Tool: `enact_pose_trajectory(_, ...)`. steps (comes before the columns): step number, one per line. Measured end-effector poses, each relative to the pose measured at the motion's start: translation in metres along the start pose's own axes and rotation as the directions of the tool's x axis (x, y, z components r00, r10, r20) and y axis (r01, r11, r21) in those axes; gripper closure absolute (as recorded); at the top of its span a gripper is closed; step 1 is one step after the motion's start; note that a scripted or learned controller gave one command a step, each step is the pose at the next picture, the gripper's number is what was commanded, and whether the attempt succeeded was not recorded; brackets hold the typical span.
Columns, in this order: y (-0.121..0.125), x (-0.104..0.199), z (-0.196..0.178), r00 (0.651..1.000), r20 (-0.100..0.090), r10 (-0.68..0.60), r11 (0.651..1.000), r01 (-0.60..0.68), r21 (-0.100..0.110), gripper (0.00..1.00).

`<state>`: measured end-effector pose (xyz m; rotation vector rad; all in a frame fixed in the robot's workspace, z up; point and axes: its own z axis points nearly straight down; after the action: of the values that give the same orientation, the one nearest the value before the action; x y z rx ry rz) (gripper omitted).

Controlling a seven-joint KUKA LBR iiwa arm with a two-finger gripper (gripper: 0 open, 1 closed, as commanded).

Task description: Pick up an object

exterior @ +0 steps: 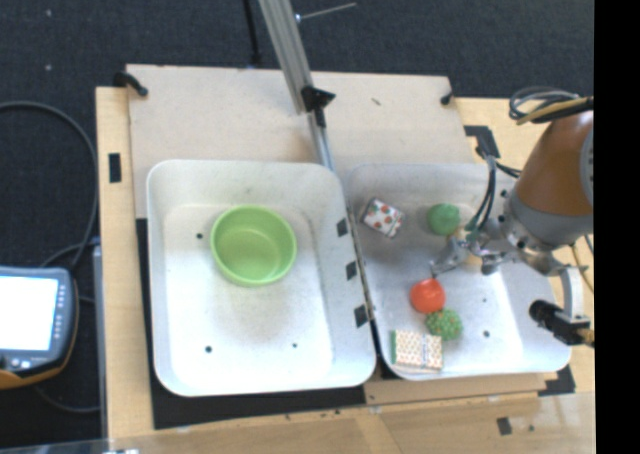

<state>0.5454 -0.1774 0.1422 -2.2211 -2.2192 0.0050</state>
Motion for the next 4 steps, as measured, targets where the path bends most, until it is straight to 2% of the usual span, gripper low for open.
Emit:
enact_pose_trajectory(1,0.0,-0.001,0.043,1.0,0.001,0.0,1.0,0.0,-0.003,0.0)
enact_pose_trajectory(2,0.001,-0.002,0.03,1.0,0.001,0.005,1.0,-0.005,-0.009,1.0)
enact_pose_trajectory(3,0.007,-0.013,-0.029,1.0,0.002,0.002,1.0,-0.002,-0.012,1.0)
enact_pose_trajectory(4,0.008,-0.006,-0.088,1.0,0.002,-0.005,1.0,0.005,-0.013,1.0)
